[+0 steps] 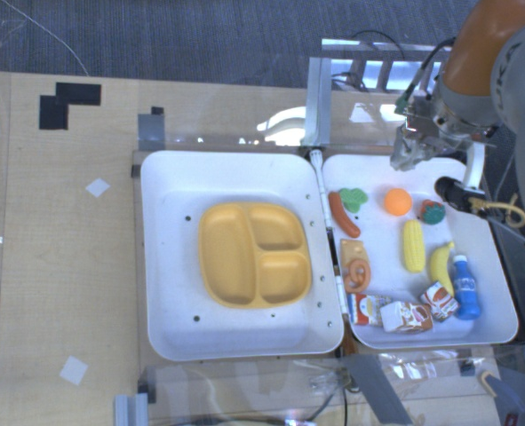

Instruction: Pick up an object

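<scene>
Hovering over the right bin [502,322], nothing picked yet

Gripper [410,156] at 12 o'clock of the bin, can't tell jaw state. Orange ball [398,202] just toward 6 from it; better to drop straight down, centred, clear of the sausage [344,214].

This looked like a robotics lab or test cell rather than a home. A pale wooden bench [58,264] carried black marker patches [67,103] and small taped squares, and two white bins [169,264] sat fixed between metal brackets [317,100]. A grey and orange industrial arm [497,47] reached in, trailing loose cables [422,69]. The food [413,245] in the right bin was plastic toy stuff, and grey office carpet [200,25] lay beyond the bench.
</scene>
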You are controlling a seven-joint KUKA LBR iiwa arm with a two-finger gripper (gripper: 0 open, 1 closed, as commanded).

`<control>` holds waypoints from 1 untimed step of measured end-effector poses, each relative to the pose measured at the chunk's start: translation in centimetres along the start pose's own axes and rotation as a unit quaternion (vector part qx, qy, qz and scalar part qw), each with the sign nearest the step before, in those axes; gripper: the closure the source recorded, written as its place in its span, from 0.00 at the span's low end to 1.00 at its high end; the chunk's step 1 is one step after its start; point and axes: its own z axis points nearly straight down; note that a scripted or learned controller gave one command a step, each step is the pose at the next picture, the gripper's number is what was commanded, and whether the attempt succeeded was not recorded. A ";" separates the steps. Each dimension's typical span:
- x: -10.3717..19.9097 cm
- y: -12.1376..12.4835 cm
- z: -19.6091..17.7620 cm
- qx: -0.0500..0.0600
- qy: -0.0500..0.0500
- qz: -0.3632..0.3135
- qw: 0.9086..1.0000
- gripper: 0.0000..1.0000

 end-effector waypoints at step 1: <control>-0.2 -0.2 0.5 0.004 -0.001 0.001 1.000 0.00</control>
